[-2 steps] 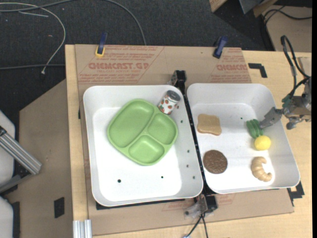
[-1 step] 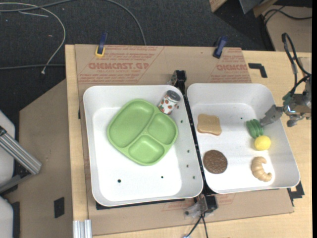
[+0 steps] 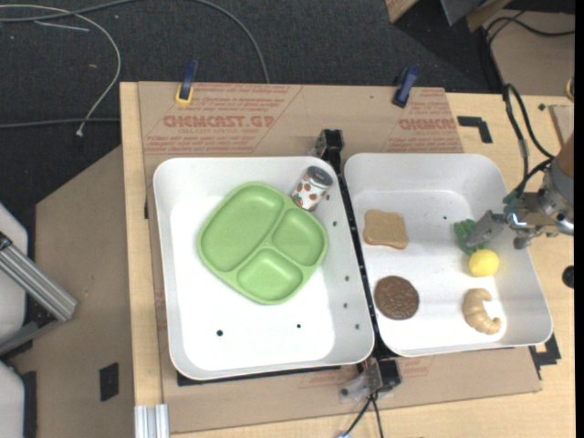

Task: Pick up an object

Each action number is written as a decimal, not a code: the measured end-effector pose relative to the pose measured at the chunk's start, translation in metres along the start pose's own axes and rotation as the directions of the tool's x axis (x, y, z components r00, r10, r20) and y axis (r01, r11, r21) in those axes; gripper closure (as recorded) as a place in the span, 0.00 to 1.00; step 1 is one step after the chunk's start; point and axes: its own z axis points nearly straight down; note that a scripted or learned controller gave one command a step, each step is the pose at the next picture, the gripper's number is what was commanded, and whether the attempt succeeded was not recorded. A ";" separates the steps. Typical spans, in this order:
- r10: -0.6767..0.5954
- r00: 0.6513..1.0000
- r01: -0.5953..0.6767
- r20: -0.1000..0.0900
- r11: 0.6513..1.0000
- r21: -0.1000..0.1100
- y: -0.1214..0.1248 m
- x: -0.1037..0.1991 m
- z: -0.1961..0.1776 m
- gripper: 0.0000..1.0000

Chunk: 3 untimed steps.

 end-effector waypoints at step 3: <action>-0.001 1.000 0.001 0.001 1.000 -0.006 0.009 -0.003 0.080 1.00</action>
